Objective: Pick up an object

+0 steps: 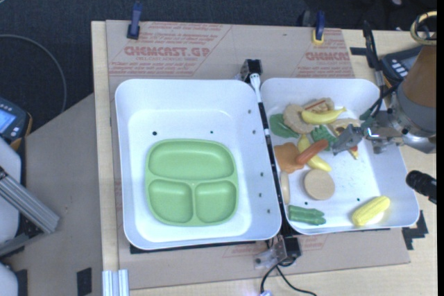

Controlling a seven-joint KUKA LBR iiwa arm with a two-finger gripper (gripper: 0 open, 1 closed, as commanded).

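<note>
Evidently we are early in the pick: nothing sits lifted, and every toy food item lies in the right bin (361,90). Taking that bin as our landmark, we see the gripper (347,141) low over its middle, reaching in from its right wall, its dark tip just beside the heap of items in the bin's far-left part. Whether the claw is spread or pressed together we cannot tell; the tip is too small and dark to read. Nearest the tip lie a yellow banana (323,115), an orange carrot (310,152) and a tan round disc (319,184) slightly nearer us. A corn cob (370,210) and a green pod (306,215) rest along the bin's near wall. Left of the bin, its neighbour holds a green divided plate (192,181). We judge that closing on an item and lifting it both remain.
</note>
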